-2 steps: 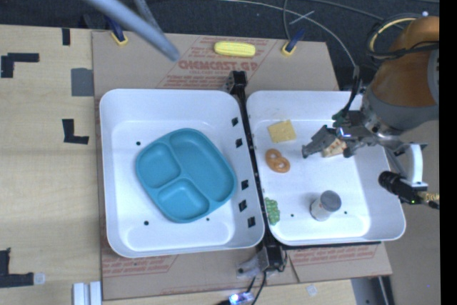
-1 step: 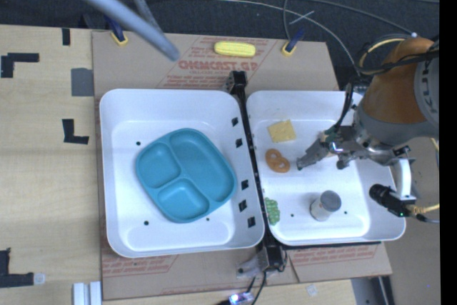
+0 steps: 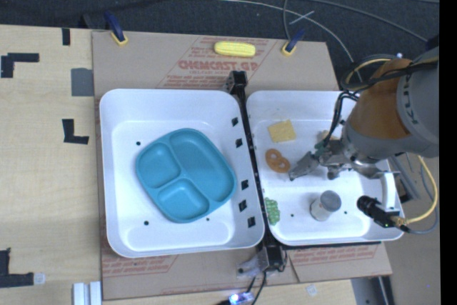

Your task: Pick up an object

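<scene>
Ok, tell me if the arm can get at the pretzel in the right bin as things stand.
Probably yes. The pincer hangs in the right bin just beside the pretzel, with bare bin floor between them. The yellow cracker lies apart, above it.

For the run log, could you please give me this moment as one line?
gripper: low in right bin, beside pretzel | grasp: none seen | also there: yellow cracker, grey cup | left bin: blue plate

arm (image 3: 400, 111): cut off at right edge | green item (image 3: 272, 210): too small to identify | hand (image 3: 303, 166): fingers unclear
</scene>
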You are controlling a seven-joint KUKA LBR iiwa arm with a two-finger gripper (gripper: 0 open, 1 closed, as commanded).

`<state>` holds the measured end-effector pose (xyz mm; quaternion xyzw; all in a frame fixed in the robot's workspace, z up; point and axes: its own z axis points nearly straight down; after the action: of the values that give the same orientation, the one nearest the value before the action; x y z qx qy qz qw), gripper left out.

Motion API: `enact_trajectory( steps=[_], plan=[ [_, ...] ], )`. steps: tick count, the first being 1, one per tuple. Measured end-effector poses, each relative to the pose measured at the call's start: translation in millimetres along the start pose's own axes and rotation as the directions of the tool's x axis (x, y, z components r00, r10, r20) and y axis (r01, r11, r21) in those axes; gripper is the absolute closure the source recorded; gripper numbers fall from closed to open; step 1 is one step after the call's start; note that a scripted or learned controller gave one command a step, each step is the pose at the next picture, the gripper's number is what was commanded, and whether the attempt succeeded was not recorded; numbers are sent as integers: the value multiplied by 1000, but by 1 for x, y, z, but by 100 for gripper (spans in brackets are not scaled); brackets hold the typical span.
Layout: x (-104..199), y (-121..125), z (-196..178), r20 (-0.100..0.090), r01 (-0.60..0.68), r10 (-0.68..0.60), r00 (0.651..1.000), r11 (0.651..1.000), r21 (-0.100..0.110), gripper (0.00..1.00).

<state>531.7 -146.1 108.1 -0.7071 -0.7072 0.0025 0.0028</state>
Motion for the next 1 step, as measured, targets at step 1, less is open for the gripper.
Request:
enact_trajectory(
  steps=[1],
  plan=[
    [0,0,24,2,1,-1,1000,1000,-7,0]
  ],
)
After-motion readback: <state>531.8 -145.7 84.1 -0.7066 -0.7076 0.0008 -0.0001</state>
